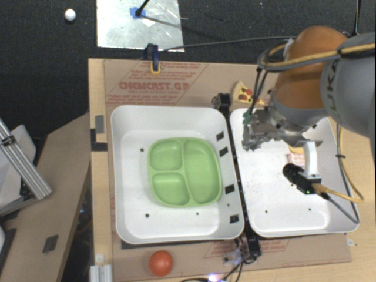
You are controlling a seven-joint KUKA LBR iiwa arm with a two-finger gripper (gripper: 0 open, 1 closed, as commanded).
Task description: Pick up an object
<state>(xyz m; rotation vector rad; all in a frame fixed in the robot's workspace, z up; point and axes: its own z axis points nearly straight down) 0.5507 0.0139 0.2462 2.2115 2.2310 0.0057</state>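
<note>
Pale green three-compartment tray: smooth plastic, semi-matt. Shallow white left bin and shallow white right bin: smooth plastic, slight sheen. Brown printed board: matt cardboard. Silver-grey crinkled sheet: shiny, foil-like.

You have green plate in left bin, centre-left of frame. Light green, rounded rectangle, three compartments: one long down right side, two smaller on left. Lies flat, right way up, turned slightly off bin's edges, about mid-bin, clear of all four walls. Also check small pale item with reddish marks in right bin, right of frame centre: flat on floor, partly hidden, so can't tell what it is.
</note>
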